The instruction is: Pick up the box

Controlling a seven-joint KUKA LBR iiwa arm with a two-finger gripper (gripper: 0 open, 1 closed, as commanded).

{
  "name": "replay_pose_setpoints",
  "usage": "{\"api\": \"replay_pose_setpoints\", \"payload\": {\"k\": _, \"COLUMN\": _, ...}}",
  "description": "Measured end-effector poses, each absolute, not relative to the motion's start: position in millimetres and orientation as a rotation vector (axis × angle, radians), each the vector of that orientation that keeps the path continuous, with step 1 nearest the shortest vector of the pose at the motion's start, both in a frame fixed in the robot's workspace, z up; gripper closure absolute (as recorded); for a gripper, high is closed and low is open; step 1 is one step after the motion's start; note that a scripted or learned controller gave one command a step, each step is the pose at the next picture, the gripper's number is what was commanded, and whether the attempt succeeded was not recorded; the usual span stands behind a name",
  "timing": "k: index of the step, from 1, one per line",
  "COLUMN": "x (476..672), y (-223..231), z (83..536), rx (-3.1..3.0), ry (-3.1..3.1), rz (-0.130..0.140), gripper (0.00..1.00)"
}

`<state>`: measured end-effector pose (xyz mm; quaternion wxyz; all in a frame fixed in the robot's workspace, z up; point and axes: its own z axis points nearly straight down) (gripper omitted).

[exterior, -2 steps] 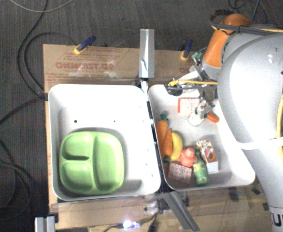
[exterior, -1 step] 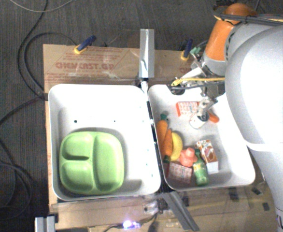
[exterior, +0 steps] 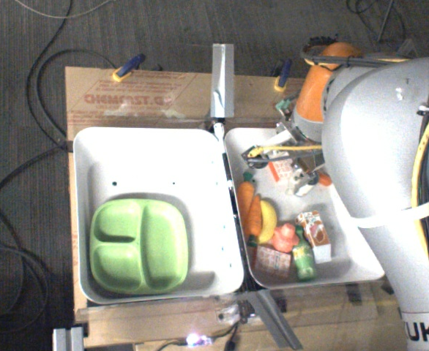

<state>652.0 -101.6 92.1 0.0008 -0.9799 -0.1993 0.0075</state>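
Observation:
A small red and white box point(exterior: 280, 170) lies in the back part of the right bin point(exterior: 361, 269), right beside my gripper point(exterior: 301, 180), which hangs low over the bin's back half. The view does not show whether the box is between the jaws or just next to them. A second box point(exterior: 315, 234), a brown and white carton with a red top, lies farther forward near the bin's right side. The large grey arm covers the bin's right edge.
The right bin also holds a carrot point(exterior: 249, 205), a banana point(exterior: 267, 220), a pink toy fruit point(exterior: 285, 237), a green bottle point(exterior: 304, 262) and a dark packet point(exterior: 271, 262). A green divided plate point(exterior: 139, 244) sits in the left bin point(exterior: 148, 152).

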Motion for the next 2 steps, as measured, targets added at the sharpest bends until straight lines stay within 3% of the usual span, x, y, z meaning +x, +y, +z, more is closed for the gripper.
{"api": "replay_pose_setpoints", "payload": {"k": 1, "x": 652.4, "y": -101, "z": 100, "rx": -3.078, "ry": -0.629, "rz": 0.023, "gripper": 1.0}}
{"api": "replay_pose_setpoints", "payload": {"k": 2, "x": 651.3, "y": -59, "z": 200, "rx": -3.067, "ry": -0.676, "rz": 0.007, "gripper": 1.0}}
